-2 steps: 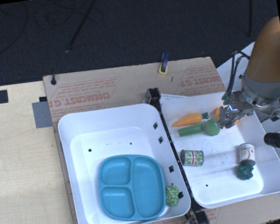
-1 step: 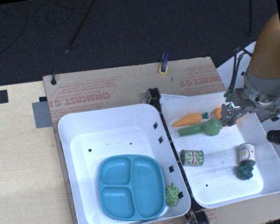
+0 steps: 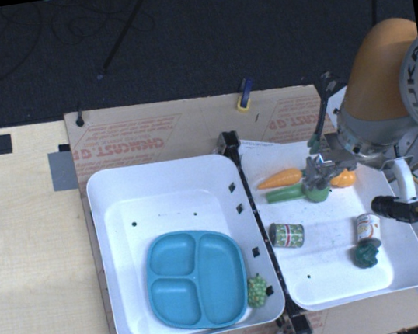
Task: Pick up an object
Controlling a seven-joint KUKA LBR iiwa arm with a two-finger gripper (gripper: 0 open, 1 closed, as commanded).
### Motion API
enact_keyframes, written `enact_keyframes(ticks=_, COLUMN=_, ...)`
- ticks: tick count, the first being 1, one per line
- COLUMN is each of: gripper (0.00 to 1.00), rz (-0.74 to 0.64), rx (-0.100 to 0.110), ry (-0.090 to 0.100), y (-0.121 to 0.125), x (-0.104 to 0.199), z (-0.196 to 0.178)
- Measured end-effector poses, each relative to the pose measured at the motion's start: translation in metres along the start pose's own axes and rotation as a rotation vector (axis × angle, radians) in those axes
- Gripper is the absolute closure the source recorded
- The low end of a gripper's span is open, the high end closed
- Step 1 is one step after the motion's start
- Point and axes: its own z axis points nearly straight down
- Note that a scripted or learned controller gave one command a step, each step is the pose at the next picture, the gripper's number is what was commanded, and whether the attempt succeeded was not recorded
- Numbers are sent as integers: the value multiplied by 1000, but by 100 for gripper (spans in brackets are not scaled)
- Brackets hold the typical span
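My gripper [image 3: 316, 175] hangs low in the right bin [image 3: 403, 275], at its far side. It sits directly over the right end of a long green toy vegetable [image 3: 286, 195], whose end [image 3: 317, 195] shows just under it. An orange carrot [image 3: 280, 178] lies just left of the gripper, and another orange piece [image 3: 344, 178] just right of it. Whether anything is gripped is hidden by the gripper body.
Nearer the front of the right bin lie a green can [image 3: 287, 235], a small jar [image 3: 367, 228] and a teal lump [image 3: 365, 255]. The left bin [image 3: 118, 186] holds a blue divided plate [image 3: 195, 278] and a green grape bunch [image 3: 256, 291].
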Motion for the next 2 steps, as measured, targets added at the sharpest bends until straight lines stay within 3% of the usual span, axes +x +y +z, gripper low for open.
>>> enact_keyframes(ticks=2, gripper=100, rz=0, rx=2, ry=0, y=-4, x=95, z=-8)
